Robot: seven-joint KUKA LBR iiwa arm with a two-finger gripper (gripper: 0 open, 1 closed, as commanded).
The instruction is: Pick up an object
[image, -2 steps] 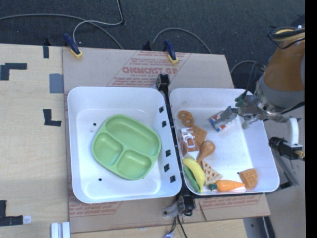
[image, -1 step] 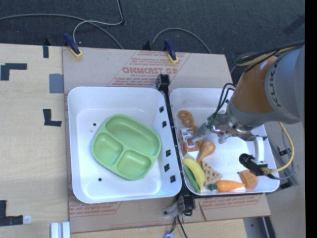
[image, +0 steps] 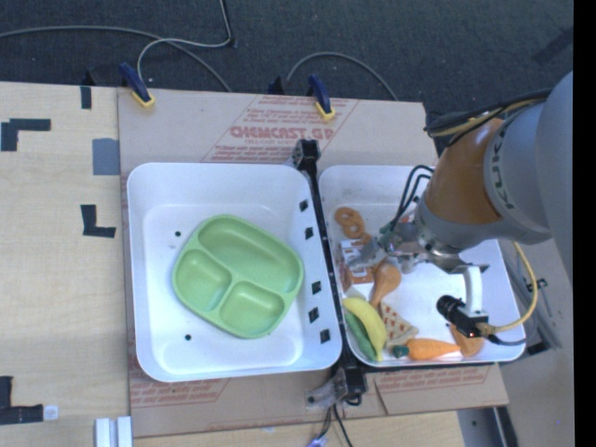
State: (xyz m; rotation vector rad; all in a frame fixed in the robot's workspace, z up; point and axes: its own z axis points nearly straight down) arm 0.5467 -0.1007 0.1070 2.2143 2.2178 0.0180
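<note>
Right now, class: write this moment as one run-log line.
arm: over right bin | tool: low among toy food | banana: lying in bin | green tray: left bin

Just one camera here, sitting fixed above the bench [image: 56,250] and looking down at a slant. Taking in both white bins: left bin [image: 149,277] around frame center, right bin [image: 507,287] toward the lower right. Catching dark floor [image: 372,17] along the top edge, arm [image: 503,175] poking in from the right. Hanging back at a medium distance, not close-up.

Robotics lab test bench: clamped cardboard sheet [image: 279,133], tape-marked wooden benchtop [image: 51,250], loose cables [image: 186,40] on dark carpet beyond the gripper [image: 372,250].
</note>
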